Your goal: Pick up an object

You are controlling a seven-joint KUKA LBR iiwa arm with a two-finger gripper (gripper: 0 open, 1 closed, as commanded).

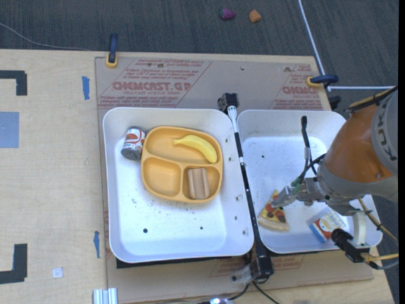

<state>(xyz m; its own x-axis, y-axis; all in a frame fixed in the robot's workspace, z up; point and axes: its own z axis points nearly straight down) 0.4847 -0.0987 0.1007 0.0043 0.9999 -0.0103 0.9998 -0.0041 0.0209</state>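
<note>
floor [158, 11]: dark grey carpet | bench [44, 170]: pale wood (blue tape)

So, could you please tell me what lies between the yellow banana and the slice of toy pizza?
In the camera view, the black divider bar where the bins meet lies between banana and pizza.

The arm [370, 160] is showing as a bulky rounded body w/ a broad orange band, grey shell sitting above & below it. Black cables are looping off the wrist, one thin lead running up beside it. The gripper [286, 197] end is looking dark grey/metallic w/ a small green spot, poss. a connector or light; too blurred to tell. A black cylindrical piece & pale bracket are hanging off the lower side.
</note>
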